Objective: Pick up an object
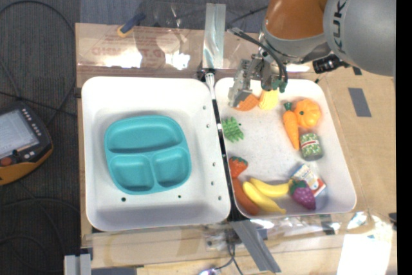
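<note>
My gripper hangs low over the far left corner of the right bin, its fingers open. Just below it lie a small orange piece and a yellow corn-like piece, both resting on the bin floor and neither held. Further right are a carrot and an orange pumpkin-like toy. A green leafy toy sits by the bin's left wall.
The right bin also holds a small can, bananas, purple grapes, a packet and a red fruit. A teal divided tray lies in the left bin. A handheld device sits far left.
</note>
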{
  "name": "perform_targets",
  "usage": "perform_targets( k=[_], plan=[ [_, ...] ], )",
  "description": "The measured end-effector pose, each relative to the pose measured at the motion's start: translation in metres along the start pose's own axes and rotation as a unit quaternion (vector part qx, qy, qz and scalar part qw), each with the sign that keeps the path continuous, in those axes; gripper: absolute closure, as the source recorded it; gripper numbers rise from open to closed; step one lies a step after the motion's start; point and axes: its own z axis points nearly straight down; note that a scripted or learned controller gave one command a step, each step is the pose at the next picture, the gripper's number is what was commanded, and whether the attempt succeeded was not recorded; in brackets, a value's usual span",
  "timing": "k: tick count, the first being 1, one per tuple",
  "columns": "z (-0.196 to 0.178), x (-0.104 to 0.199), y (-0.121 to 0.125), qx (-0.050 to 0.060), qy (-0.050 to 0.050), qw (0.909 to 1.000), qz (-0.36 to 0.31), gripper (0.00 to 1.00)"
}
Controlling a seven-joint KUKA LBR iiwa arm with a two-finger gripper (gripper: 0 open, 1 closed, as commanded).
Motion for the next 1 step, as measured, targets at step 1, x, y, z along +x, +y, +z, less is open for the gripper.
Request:
perform_targets(
  k=[1],
  plan=[
    [-0.0438,0.0241,-0.1041,0.000,0.002,0.9993,0.037,1.00]
  ],
)
